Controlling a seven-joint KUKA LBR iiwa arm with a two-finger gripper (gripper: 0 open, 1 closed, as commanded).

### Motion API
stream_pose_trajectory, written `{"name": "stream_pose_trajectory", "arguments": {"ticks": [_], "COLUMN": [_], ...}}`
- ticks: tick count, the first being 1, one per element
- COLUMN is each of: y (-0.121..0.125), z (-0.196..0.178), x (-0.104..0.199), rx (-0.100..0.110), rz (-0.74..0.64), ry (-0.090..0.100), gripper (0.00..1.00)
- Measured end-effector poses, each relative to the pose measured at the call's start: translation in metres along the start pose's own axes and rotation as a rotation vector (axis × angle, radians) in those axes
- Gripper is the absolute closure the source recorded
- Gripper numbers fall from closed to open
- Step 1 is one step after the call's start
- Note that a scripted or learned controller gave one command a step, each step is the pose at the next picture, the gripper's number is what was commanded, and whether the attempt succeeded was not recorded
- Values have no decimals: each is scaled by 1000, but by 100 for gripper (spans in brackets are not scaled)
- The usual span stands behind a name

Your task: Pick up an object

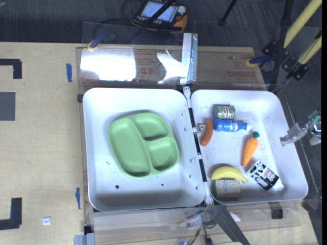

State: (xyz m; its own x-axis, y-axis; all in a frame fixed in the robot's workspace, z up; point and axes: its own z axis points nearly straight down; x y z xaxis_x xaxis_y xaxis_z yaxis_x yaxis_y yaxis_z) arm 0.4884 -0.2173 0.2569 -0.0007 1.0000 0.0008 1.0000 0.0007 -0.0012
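Seen from above, two shallow white bins sit side by side on the wooden bench. The left bin holds a green divided plate with three compartments, lying flat near the bin's middle. The right bin holds the candidate objects. A small green can lies toward the far side, with a blue bottle just in front of it, lying on its side. A small orange-red piece, shaped like a sausage or pepper, lies beside the bottle's left end, close to the wall between the bins. A carrot with a green top lies near the bin's centre, tilted. A yellow banana rests at the near side, touching a grey mesh-textured item in front of it. A black-and-white box lies just right of the banana, below the carrot. The pincer appears at the right bin's outer right rim, apart from all the objects; how far it is open cannot be told, and nothing is visible between its tips.
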Motion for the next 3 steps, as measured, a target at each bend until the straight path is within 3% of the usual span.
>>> {"name": "stream_pose_trajectory", "arguments": {"ticks": [1, 2, 3], "y": [56, 56, 56], "z": [118, 171, 171], "x": [14, 40, 40], "rx": [-1, -4, -4], "rz": [-186, 1, 1], "ry": [0, -1, -1], "gripper": [0, 0, 0]}}
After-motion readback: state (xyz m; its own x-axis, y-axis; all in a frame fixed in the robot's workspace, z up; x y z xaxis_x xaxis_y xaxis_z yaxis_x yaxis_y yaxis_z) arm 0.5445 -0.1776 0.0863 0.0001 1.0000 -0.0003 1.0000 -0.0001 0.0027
